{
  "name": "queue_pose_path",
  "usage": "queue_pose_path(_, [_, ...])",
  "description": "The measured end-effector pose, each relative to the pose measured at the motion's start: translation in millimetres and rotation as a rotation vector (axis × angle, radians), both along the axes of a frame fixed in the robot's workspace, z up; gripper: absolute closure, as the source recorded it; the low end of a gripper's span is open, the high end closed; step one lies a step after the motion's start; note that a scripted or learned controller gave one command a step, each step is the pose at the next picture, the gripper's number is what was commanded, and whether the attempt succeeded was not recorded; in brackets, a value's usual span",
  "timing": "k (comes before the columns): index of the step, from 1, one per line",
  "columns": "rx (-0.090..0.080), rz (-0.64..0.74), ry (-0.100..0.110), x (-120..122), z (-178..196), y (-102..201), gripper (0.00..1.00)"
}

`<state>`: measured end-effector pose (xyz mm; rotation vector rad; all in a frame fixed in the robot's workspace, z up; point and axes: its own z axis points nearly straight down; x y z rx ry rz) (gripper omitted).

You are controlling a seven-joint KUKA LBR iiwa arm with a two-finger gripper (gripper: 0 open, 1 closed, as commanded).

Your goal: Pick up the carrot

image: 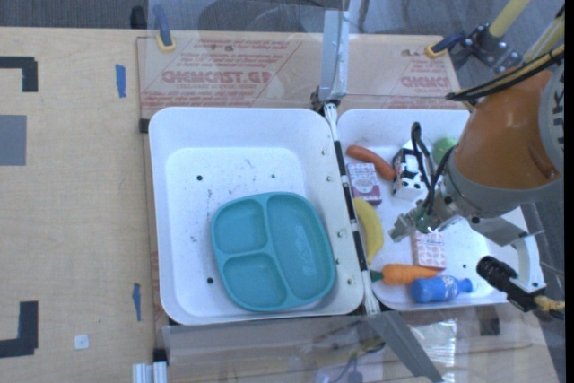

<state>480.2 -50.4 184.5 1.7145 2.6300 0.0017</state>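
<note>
Here, end effector (418, 222) above carrot (411, 274), apart

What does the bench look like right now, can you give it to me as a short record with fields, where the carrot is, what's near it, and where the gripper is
carrot: lying flat near the front of the right bin
nearest neighbours: blue bottle just in front, banana to its left
gripper: over the right bin, above and behind the carrot, holding nothing visible
other right bin items: sausage, small pink packet
left bin: holds a teal divided plate
task status: carrot not yet picked up
</note>
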Motion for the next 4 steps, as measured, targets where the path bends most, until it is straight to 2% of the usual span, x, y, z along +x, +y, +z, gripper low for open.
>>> queue_pose_path(1, [0.0, -0.001, 0.0, 0, 0, 0, 0.0])
queue_pose_path(2, [0.0, 0.323, 0.001, 0, 0, 35, 0.0])
queue_pose_path(3, [-0.001, 0.45, 0.0, 0, -15, -54, 0.0])
queue_pose_path(4, [-0.003, 0.765, -0.004, 1, -96, -47, 0.0])
